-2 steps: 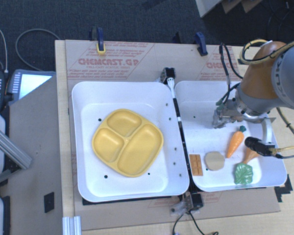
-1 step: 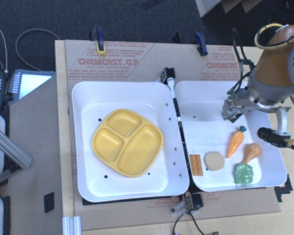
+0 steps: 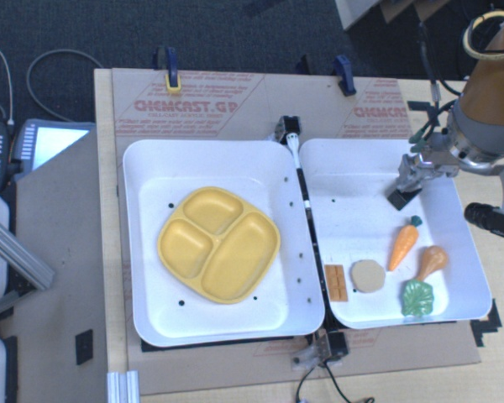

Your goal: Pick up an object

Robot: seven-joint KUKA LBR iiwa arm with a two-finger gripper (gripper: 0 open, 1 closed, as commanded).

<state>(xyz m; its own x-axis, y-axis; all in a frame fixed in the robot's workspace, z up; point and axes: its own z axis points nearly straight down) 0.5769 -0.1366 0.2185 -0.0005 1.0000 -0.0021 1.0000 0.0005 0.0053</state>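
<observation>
Fingers: can't tell if they're spread or pressed, gripper (image 3: 403, 193) hanging over the right bin (image 3: 353, 170). Down there: carrot (image 3: 403, 245), cracker (image 3: 336, 282), round cookie (image 3: 368, 275), green leafy piece (image 3: 417, 298). Left bin (image 3: 143, 225) holds a yellow divided plate (image 3: 219, 243).

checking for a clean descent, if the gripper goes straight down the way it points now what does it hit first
Most likely bare floor of the right bin. The gripper points down near the bin's back, well clear of the carrot and the other toys nearer the front. Height is unclear from this slanted view.
</observation>
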